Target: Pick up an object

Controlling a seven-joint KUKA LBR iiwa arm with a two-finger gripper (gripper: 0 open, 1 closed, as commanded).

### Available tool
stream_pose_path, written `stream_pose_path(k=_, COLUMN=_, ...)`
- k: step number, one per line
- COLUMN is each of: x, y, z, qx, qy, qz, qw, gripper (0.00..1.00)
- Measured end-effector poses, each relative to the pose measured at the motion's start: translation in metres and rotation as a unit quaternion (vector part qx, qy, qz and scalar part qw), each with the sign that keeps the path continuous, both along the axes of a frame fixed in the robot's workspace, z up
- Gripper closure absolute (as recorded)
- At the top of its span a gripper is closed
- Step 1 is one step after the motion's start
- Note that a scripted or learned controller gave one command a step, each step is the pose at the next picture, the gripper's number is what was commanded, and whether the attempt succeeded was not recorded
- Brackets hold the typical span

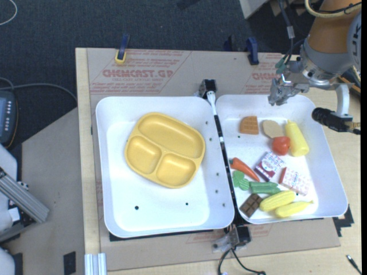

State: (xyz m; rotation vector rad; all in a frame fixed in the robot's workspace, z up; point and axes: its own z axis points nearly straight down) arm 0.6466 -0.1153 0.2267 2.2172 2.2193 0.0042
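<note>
Toy foods (pixel 275 165) lie scattered loose in the right bin (pixel 327 171).

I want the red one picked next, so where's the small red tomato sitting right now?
The small red tomato lies in the right white bin, toward its far half, touching the yellow corn cob on its right, just below the tan bread roll.

Right bin (pixel 327 171) crowded — left roomier

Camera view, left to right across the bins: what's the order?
Yellow three-compartment plastic tray in the left white bin → orange toy carrot → brown toast-shaped toy slice → red toy tomato → yellow toy corn cob, all in the right white bin.
</note>
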Motion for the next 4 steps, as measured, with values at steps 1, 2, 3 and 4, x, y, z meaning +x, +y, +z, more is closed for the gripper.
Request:
stream_pose_path(k=1, x=0.004, y=0.06, z=-0.009, qx=0.0019, qy=0.003, qz=0.003, qw=1.0, gripper=1.0)
stream_pose_path(k=2, x=-0.006, y=0.111, z=0.001, qx=0.0017, qy=0.003, qz=0.002, qw=1.0, gripper=1.0)
stream_pose_path(k=3, x=-0.002, y=0.121, z=0.001, qx=0.0008, qy=0.002, qz=0.0, qw=1.0, gripper=1.0)
stream_pose_path(k=4, x=0.002, y=0.111, z=-0.012, qx=0.0004, qy=0.004, qz=-0.001, qw=1.0, gripper=1.0)
